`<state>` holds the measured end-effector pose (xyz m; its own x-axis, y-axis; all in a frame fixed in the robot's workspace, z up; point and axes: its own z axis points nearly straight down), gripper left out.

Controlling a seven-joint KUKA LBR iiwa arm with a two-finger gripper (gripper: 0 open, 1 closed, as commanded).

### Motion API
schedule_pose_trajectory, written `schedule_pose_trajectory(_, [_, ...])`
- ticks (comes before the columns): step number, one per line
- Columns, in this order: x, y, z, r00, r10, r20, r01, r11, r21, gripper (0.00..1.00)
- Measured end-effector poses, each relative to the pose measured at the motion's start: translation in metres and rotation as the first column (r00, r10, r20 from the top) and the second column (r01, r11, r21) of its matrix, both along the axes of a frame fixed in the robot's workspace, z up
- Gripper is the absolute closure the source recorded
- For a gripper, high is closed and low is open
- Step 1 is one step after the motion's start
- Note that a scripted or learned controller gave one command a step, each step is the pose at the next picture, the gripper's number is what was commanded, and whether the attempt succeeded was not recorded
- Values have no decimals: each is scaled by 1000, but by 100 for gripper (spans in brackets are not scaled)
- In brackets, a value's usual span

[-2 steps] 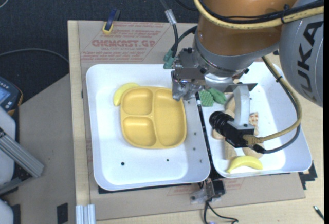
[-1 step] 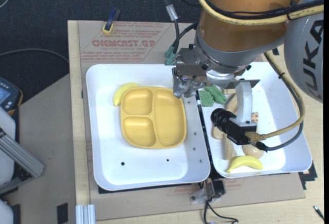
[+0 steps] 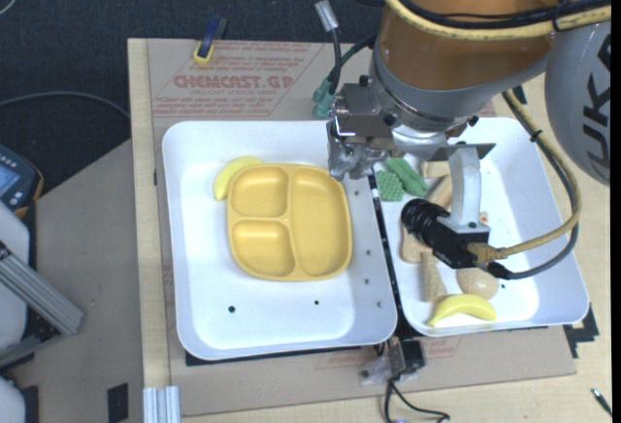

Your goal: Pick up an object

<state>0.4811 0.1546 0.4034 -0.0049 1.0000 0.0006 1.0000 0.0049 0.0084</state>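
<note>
Bench board [image 3: 233, 80] reads "CHEMCAST GP" in red.

arm [image 3: 485, 14]: reaches in from right, wrist down | hand [image 3: 351, 157]: low, at frame ctr

Two bins [image 3: 184, 217], two bananas [image 3: 462, 310]

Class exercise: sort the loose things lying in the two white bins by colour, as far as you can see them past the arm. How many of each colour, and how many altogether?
Yellow: 3 (divided plate, banana behind it, banana in the right bin)
Green: 1 (ridged piece)
Tan: 1 (rounded piece)
Total: 5; the arm hides part of the right bin.
</note>
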Motion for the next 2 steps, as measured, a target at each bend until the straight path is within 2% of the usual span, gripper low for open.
schedule_pose_trajectory(1, [-1,-35,11,1000,-9,-4,9,1000,-1,100])
schedule_pose_trajectory(2, [-3,-105,-87,1000,-14,-20,14,1000,-5,100])
